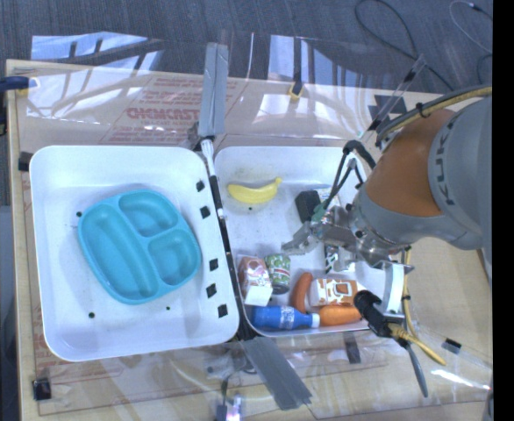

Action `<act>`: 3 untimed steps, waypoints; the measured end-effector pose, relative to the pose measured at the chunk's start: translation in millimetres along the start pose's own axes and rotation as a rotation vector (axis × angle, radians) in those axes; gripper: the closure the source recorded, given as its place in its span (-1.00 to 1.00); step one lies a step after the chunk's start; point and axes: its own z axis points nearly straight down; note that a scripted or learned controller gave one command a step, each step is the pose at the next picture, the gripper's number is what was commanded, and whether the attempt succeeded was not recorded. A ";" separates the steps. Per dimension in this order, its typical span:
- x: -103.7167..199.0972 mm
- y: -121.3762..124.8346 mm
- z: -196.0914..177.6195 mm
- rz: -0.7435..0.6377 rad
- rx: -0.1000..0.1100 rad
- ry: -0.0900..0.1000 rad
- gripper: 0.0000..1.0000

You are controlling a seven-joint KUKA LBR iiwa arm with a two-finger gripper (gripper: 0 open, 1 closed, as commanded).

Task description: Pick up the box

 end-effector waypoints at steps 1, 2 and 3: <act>29.9 4.8 91.6 -0.020 -0.023 0.003 -1.00; 43.3 -6.5 100.7 -0.075 -0.041 -0.015 -1.00; 55.0 30.6 107.6 -0.142 -0.014 -0.017 -1.00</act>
